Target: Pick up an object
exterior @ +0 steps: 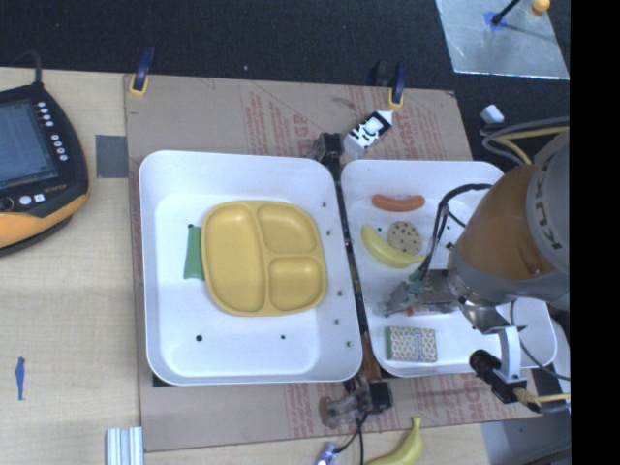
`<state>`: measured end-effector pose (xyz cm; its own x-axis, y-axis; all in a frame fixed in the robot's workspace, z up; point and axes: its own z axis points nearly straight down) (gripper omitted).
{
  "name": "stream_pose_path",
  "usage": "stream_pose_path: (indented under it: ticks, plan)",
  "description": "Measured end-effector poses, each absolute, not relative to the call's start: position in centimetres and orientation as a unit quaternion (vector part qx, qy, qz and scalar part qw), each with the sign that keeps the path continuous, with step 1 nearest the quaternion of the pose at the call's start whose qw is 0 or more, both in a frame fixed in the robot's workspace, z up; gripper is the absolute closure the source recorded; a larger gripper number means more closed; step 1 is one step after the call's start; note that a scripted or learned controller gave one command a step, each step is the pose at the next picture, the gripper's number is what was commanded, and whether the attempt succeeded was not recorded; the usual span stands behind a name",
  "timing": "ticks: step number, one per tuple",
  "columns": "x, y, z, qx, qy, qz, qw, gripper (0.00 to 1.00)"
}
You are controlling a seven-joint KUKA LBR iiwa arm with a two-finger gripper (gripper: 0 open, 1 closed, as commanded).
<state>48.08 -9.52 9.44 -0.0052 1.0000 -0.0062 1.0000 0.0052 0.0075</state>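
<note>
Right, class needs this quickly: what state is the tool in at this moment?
Tool: low over the right bin, near the banana; open or shut cannot be told.

Hot dog (398,201), banana (384,248), cookie (403,235) lying just beyond pincer (405,298); patterned sponge (412,344) lying flat just below it.

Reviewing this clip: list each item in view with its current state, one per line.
Claw: low in the right bin, grip unclear.
Yellow tray: flat in the left bin, compartments bare.
Hot dog: lying loose.
Banana: lying beside the cookie.
Patterned packet: lying flat.
</note>
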Motion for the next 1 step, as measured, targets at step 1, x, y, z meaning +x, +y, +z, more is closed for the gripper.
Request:
stream_pose_path:
  ticks: [1]
  plan:
    - [48.65, -9.74, 9.36, 0.706, 0.708, -0.0007, 0.000, 0.00]
